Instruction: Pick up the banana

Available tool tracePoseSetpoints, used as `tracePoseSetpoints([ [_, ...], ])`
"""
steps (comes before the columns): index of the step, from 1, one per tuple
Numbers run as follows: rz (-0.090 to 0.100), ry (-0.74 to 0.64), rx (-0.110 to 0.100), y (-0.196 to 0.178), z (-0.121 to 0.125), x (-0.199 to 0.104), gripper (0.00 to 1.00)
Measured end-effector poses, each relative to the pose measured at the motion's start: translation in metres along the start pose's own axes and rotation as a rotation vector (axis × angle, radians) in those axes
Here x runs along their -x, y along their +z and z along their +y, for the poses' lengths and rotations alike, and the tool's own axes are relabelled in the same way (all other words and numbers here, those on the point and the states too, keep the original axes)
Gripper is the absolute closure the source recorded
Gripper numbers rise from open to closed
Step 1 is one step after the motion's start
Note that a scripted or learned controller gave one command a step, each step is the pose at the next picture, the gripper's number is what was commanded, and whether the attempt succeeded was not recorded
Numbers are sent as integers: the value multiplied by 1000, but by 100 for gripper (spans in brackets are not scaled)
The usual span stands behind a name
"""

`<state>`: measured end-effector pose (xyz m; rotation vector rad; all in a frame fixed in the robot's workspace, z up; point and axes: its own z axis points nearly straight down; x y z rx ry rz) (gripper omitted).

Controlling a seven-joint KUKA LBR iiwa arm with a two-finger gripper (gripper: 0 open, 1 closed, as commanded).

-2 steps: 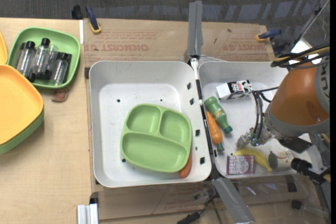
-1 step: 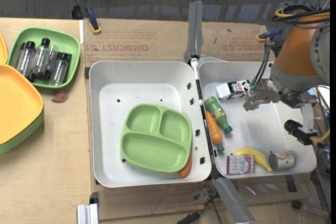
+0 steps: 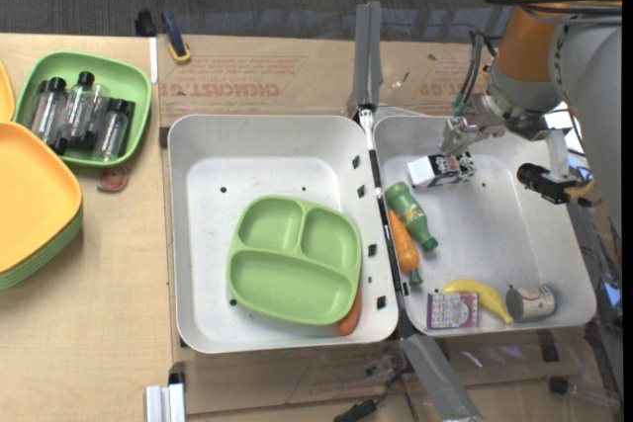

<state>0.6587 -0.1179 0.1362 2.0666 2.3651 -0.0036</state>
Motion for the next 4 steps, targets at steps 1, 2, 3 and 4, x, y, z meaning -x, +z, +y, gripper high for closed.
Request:
tracePoseSetpoints([
  [1,-6,233,50,19,-56,59,100],
  [2,-1,41,3,12,-9,74,100],
  [3,0,154,1,11,-10,76,100],
  [4,-8,262,17,14,-4,62,100],
])
